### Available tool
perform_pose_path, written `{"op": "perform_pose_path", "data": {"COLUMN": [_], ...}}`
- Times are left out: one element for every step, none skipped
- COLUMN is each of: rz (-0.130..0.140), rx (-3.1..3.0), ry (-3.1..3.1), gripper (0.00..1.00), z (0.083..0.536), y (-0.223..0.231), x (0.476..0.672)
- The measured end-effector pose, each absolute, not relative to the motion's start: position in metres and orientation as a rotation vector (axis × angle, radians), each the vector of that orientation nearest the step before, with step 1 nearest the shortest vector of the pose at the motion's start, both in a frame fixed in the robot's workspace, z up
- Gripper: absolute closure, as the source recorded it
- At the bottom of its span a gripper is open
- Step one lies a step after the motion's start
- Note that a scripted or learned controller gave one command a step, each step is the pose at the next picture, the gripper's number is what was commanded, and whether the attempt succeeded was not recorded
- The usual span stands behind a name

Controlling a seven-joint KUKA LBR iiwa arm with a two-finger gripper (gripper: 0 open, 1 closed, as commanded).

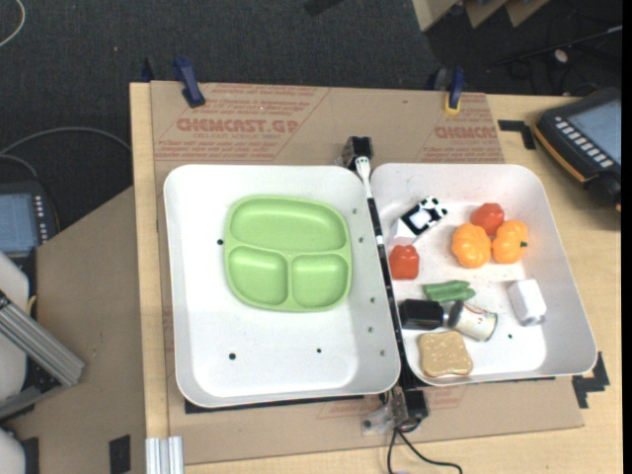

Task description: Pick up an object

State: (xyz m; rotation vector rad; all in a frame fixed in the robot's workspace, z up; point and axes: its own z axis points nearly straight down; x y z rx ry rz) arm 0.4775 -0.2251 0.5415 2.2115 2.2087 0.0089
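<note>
- You have two white bins side by side on a brown board printed with red lettering; the left bin (197,344) and the right bin (553,215) meet along a dark seam down the middle
- In the left bin lies a light green plate (288,253) with three compartments, set toward the far half and flat on the floor of the bin
- Everything you might pick sits in the right bin; along its far side you see a black-and-white block (425,215), and to the right of it a red fruit (488,215)
- Just in front of the red fruit two orange peppers sit touching each other, the left pepper (471,246) and the right pepper (510,242)
- A small red piece (404,261) stands close to the seam; nearer you a green pod (449,290) lies on its side
- Below the pod a black block (420,313) lies against the seam, with a small can (474,322) lying just beside it; a white cylinder (526,301) lies apart toward the right wall
- A slice of toast (445,355) lies flat in the near corner, just in front of the black block and the can
- A blue clamp (188,82) and a yellow clamp (454,92) grip the board's far edge; a black handheld screen (588,136) rests off to the right
- How the gripper's jaws stand you cannot tell
</note>
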Motion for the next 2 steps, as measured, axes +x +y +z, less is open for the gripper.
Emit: {"op": "perform_pose_path", "data": {"rz": [-0.008, 0.009], "rx": [2.227, 2.211], "ry": [2.231, 2.208], "gripper": [1.00, 1.00], "z": [0.420, 0.544], "y": [-0.222, -0.225], "x": [0.526, 0.477]}}
